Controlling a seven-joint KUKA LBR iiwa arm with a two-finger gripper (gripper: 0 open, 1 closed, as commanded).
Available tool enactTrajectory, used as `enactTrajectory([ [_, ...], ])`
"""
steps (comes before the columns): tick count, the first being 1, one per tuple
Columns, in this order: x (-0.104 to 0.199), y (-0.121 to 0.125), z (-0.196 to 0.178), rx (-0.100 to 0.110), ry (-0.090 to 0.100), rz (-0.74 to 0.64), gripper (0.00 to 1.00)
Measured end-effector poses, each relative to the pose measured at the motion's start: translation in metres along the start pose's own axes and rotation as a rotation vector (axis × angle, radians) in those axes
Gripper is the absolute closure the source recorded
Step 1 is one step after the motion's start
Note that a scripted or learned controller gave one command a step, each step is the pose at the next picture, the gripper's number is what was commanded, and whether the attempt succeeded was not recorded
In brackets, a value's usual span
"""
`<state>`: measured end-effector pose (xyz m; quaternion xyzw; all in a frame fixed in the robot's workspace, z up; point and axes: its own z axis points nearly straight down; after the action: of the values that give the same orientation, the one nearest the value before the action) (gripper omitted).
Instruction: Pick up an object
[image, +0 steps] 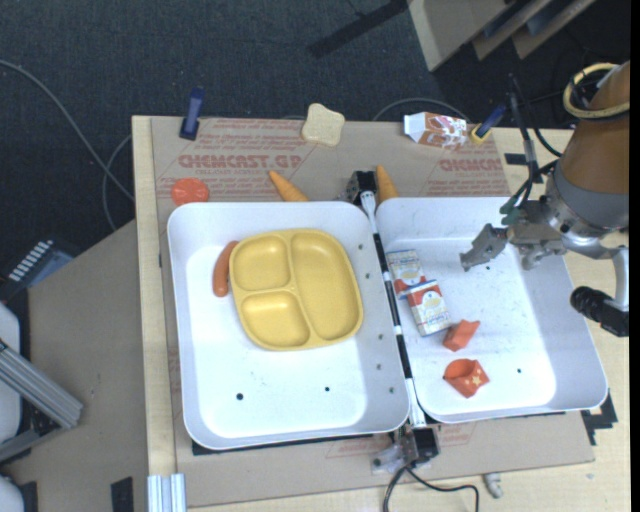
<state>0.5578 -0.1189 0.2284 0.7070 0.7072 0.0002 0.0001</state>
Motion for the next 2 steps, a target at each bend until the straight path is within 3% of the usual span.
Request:
enactTrajectory([
  [1,-0.012,-0.042,0.095,0.003,0.000,0.002,0.00],
  [2,0.001,-0.046,0.144,0.003,0.002,0.001,0.00],
])
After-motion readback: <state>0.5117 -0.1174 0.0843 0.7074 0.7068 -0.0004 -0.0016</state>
